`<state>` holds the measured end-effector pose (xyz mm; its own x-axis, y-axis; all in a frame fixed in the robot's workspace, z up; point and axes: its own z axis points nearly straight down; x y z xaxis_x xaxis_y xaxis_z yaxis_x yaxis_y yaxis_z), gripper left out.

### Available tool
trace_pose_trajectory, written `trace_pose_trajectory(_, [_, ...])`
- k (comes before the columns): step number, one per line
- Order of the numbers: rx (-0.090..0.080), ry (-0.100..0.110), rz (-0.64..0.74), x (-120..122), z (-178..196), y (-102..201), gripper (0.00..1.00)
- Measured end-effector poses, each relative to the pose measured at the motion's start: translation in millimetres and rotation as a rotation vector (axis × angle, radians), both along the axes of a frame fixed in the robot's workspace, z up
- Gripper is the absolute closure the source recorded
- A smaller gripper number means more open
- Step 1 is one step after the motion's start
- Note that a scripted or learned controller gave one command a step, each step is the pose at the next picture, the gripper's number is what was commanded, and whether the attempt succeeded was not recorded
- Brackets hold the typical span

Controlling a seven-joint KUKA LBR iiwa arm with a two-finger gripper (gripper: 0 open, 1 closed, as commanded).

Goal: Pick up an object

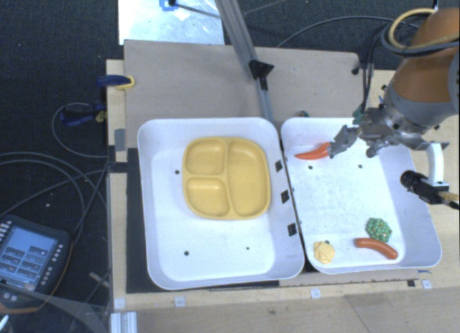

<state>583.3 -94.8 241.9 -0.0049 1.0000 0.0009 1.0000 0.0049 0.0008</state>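
- Upper right of the frame: the grey arm (424, 73) with its orange band leans in over the right-hand white bin (338, 195), its gripper (356, 143) low over the bin's upper part.
- One dark finger (341, 142) reaches left toward an orange-red carrot-like toy (313, 154); its tip meets or overlaps the toy's right end, but whether the toy sits between the fingers cannot be told, nor how wide the fingers stand.
- Lower right of that same bin: a green broccoli-like piece (378, 229) sits just above an orange-red sausage-shaped toy (376, 247); a small yellow item (324, 252) lies near the bin's lower left corner, apart from both.
- Centre-left of the frame: the left-hand white bin (208, 252) carries a yellow divided plate (227, 178) with three compartments, lying flat in the bin's upper half.
- Lower left corner: a handheld control pendant (25, 252) with a lit screen rests off the bench among dark cables (72, 152).
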Motion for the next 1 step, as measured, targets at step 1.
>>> trace_pose_trajectory(1, [0.000,-0.001,-0.002,0.1,0.1,0.0,0.00])
